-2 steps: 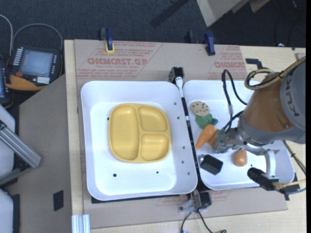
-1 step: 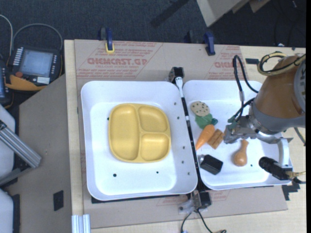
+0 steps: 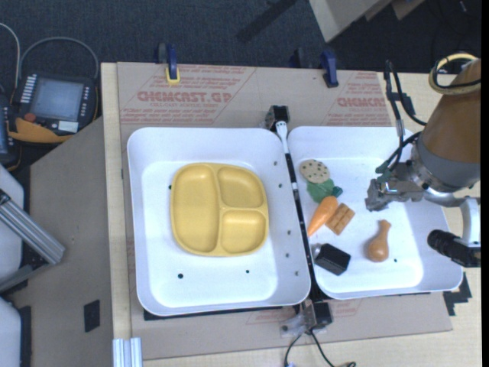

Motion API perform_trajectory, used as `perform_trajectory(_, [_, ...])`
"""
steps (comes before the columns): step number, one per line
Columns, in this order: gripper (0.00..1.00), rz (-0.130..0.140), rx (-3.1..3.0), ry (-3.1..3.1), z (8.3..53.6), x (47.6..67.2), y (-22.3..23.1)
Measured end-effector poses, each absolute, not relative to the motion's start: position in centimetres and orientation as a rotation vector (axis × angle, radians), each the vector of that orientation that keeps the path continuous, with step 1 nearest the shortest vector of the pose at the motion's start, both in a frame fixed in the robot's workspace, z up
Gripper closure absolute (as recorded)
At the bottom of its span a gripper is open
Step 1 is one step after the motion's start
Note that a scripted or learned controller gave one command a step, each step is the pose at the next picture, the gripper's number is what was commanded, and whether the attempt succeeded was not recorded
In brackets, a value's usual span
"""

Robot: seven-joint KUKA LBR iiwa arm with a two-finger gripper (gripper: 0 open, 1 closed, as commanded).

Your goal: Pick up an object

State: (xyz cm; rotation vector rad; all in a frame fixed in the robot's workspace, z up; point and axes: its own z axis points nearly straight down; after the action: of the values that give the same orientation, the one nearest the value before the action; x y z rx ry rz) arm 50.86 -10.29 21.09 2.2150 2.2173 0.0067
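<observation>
Camera view has the claw (image 3: 380, 195) hanging over the right bin (image 3: 359, 277), can't tell if it's open or shut, with the drumstick (image 3: 378, 241) lying just below it, so I'd line up over the thin neck and drop straight down.

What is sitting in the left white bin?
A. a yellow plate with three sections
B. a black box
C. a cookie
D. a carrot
A: the yellow plate lies in the left bin, while the carrot, cookie and black box are all in the right bin.
</observation>
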Motion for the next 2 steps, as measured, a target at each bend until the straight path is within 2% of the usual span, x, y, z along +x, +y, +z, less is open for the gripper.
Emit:
perform_trajectory(1, [1.00,0.006,2.215,2.218,25.6,51.0,-10.3])
perform_trajectory(2, [1.00,0.001,2.215,2.229,23.9,52.9,-4.9])
